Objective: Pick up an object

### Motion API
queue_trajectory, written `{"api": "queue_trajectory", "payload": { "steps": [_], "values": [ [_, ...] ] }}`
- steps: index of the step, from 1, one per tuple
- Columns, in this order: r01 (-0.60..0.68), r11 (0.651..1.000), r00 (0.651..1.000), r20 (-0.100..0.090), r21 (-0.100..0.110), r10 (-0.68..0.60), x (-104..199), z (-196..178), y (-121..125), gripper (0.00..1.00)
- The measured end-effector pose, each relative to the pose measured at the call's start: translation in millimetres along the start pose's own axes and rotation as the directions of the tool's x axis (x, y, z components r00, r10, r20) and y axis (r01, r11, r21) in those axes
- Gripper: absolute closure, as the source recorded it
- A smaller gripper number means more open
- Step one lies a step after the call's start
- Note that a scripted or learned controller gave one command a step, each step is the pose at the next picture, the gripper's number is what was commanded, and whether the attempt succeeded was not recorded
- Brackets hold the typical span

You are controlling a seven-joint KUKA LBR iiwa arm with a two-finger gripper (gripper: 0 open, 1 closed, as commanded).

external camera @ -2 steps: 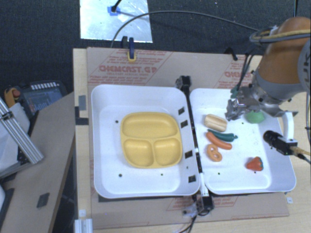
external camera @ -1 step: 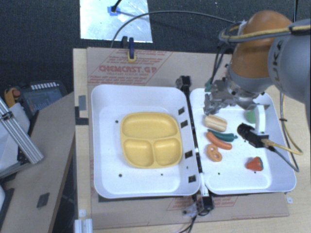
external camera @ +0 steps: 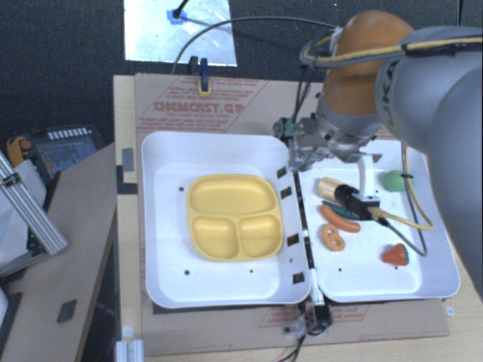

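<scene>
In the right bin (external camera: 434, 277) lie several small things: a tan cylinder (external camera: 327, 188), a red-orange sausage-shaped piece (external camera: 337, 218), an orange slice (external camera: 332, 237), a red strawberry-like piece (external camera: 395, 255) and a green ball (external camera: 393, 180). My gripper (external camera: 302, 155) hangs over the right bin's far left corner, close to the divider between the bins, just up and left of the tan cylinder. Nothing shows in its grasp. The arm's orange band and grey body cover the back of the right bin.
The left bin (external camera: 162, 277) holds a yellow divided plate (external camera: 234, 216) at its middle. Black clips line the seam between the bins (external camera: 302, 232). A cardboard sheet lies under both bins.
</scene>
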State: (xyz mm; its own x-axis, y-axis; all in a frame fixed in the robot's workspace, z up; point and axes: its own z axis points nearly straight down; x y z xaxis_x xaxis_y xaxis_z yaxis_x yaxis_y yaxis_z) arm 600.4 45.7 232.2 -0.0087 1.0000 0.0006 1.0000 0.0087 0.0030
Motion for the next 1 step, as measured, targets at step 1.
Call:
{"api": "queue_trajectory", "payload": {
  "steps": [1],
  "values": [
    [0.0,1.0,1.0,-0.001,-0.001,0.0,41.5,-1.0,16.1,1.0]
  ]
}}
